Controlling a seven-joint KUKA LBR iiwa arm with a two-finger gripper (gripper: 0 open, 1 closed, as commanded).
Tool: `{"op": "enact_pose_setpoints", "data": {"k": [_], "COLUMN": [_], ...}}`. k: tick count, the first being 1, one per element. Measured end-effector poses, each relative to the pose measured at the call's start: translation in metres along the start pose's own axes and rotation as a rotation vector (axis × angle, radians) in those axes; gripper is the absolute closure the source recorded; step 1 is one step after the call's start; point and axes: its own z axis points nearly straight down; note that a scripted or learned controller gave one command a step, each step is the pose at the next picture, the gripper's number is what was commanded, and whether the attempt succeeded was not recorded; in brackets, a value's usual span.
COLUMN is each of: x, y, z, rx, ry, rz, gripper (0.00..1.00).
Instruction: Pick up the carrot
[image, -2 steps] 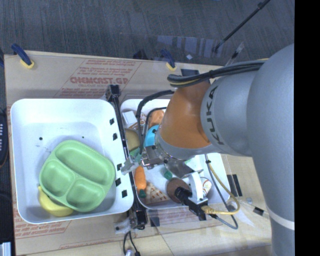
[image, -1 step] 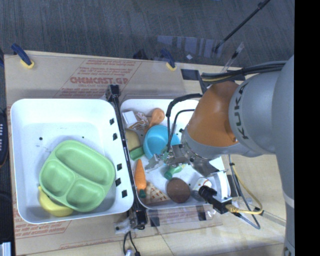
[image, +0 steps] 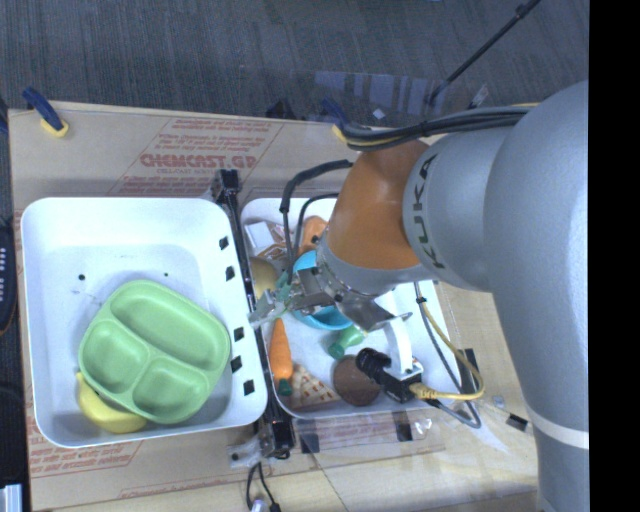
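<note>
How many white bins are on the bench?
2. The left bin holds a green divided tray; the right bin holds the carrot and other items, largely covered by the arm, so more may be hidden.

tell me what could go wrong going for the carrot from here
1. The carrot lies tight against the left wall of the right bin, so a finger may hit the wall instead of sliding beside it.
2. The gripper sits in clutter: a blue bowl and a brown round object are close by and could be nudged or grabbed instead.
</note>
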Motion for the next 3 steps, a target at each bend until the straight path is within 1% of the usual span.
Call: {"op": "enact_pose_setpoints", "data": {"k": [1, 2, 3], "x": [-0.015, -0.045, 0.012], "y": [-0.034, 0.002, -0.029], "z": [0.001, -0.001, 0.001], "rx": [0.004, -0.002, 0.003], "ry": [0.0, -0.002, 0.0], "rz": [-0.066, -0.167, -0.199], "gripper": [0.0, 0.0, 0.0]}}
